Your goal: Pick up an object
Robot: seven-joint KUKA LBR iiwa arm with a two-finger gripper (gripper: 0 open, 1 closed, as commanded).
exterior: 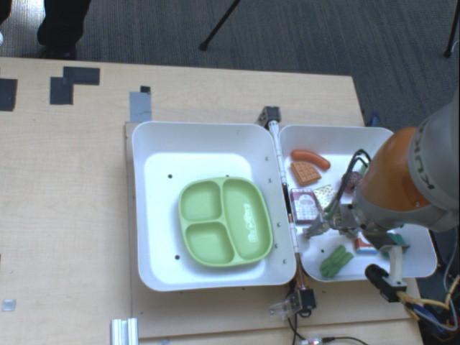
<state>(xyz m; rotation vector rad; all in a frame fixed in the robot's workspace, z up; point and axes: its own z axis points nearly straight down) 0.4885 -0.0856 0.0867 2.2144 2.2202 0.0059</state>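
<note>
In right bin [316,270], ridged green pod [335,261]

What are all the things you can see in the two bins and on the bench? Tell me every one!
Left bin: 1, white, left half of the bench.
Divided plate: 1, light green, three sections, lying in the left bin.
Right bin: 1, white, right beside the left bin.
Sausage: 1, orange-red, far end of the right bin.
Waffle: 1, orange-brown, just below the sausage.
Small packet: 1, pink and white, by the right bin's left wall.
Green vegetable: 1, green, near end of the right bin.
Bench: 1, pale wood, with dark tape patches at the far left.
Arm: 1, grey with orange band, over the right bin.
Claw: 1, dark, low above the packet.
</note>
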